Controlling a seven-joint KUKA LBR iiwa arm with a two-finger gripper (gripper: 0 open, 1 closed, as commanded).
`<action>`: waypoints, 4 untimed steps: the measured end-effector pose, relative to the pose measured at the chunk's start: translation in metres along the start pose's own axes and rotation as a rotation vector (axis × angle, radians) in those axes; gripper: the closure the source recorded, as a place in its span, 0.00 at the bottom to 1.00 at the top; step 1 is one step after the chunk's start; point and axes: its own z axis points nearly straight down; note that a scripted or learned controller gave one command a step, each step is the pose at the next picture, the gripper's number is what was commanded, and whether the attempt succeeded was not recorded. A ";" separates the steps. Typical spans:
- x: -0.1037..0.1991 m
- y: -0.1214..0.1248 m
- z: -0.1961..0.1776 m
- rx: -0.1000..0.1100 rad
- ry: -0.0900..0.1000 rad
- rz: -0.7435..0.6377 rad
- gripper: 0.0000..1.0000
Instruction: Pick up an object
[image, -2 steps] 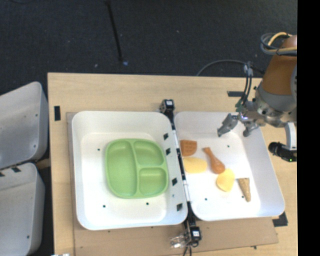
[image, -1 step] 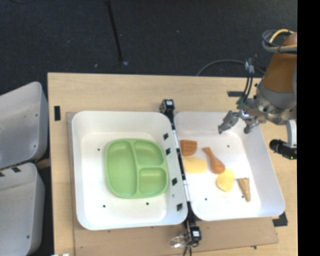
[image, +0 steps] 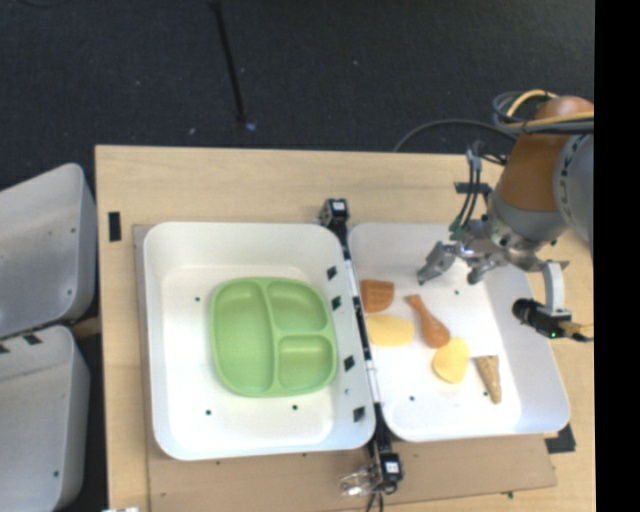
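The right bin (image: 520, 400) holds several food-like pieces: an orange-brown slab (image: 377, 295) at its left wall, a yellow piece (image: 390, 331) below it, an orange drumstick shape (image: 428, 321), a yellow lump (image: 451, 361) and a tan cone (image: 489, 377). My gripper (image: 457, 263) hangs over the upper middle of this bin, its grey fingers spread open and nothing between them. It stands above and to the right of the drumstick shape, apart from every piece.
The left bin (image: 180, 420) carries a green divided plate (image: 272, 335) in its middle. A ridge with black clips (image: 352, 330) separates the two bins. Cables and the orange-banded arm (image: 535, 170) rise at the right. White chairs (image: 40, 270) stand left of the bench.
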 end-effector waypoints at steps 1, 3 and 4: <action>0.009 0.000 0.054 0.000 0.000 -0.001 0.00; 0.006 0.001 0.048 -0.005 -0.002 0.002 1.00; -0.002 0.008 -0.012 -0.010 -0.002 0.002 1.00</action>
